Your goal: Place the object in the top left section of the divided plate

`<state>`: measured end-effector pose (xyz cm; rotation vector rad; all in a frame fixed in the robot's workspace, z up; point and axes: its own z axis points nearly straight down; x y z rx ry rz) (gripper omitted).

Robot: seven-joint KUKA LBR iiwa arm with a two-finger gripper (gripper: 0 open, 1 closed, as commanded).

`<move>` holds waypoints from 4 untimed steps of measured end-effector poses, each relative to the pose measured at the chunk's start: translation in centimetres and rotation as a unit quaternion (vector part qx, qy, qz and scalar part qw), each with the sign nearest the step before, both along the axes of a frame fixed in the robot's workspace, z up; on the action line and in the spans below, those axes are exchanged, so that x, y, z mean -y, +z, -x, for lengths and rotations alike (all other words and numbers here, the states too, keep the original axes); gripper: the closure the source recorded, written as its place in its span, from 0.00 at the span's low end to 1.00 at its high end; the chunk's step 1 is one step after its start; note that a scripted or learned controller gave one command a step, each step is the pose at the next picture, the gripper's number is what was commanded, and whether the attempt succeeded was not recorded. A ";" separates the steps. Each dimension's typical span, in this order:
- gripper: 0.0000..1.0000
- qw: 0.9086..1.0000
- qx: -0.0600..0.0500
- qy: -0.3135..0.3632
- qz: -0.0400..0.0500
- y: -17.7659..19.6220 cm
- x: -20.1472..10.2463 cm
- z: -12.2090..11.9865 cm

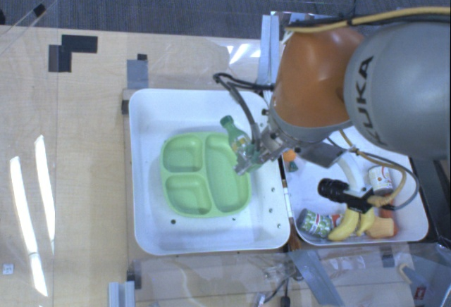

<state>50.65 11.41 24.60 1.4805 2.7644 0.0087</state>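
A light green divided plate (204, 175) lies in the left white bin (151, 228), with two small sections on its left and one long section on its right. A green bottle (235, 135) with a darker cap hangs tilted over the plate's upper right rim. My gripper (246, 160) reaches in from the right and is shut on the bottle's lower end, above the long right section. The top left section (184, 152) holds nothing.
The right bin (416, 228) holds a banana (349, 225), a green-labelled can (315, 222), an orange piece (381, 228) and a white cup (381, 176). The arm's orange band (317, 80) and grey body cover that bin's upper part.
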 end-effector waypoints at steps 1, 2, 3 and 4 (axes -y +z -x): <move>1.00 1.000 0.000 0.007 0.000 1.6 -1.7 1.8; 1.00 0.992 0.001 0.126 0.000 3.7 -10.5 1.9; 1.00 0.995 -0.002 0.104 0.001 0.3 -8.2 1.9; 1.00 0.978 0.002 0.209 0.001 1.6 -7.3 -2.7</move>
